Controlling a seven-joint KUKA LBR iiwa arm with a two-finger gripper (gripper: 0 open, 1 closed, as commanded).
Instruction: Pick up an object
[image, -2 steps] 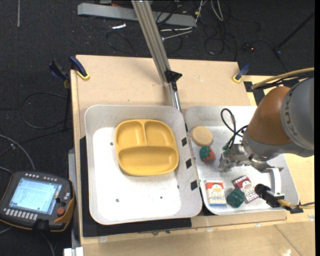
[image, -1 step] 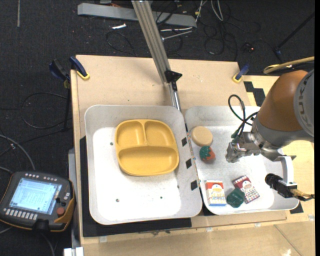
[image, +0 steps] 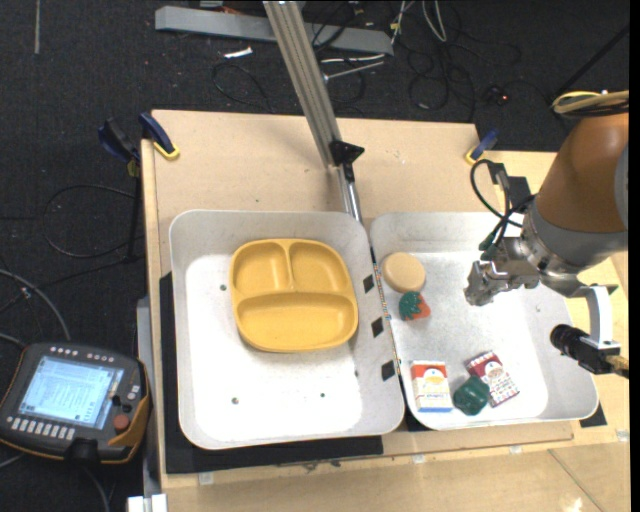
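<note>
Pincer (image: 483, 285), finger state unreadable, hangs over the right white bin (image: 530, 320); nearest target, small red-and-green strawberry toy (image: 414, 306), lies toward the bin divider.

We see the arm (image: 590, 190) as a thick rounded body w/ a broad orange band up top, approx copper in tone, and a smooth grey section below it. A black cable loops along its left side, w/ a small black box clipped near the top of that run. At the wrist we note a silver-grey metal block, boxy and dull, leading to the gripper (image: 480, 288), same grey metal. On the lower right we see a white bracket carrying a black cylindrical part; can't tell what it is.
</note>
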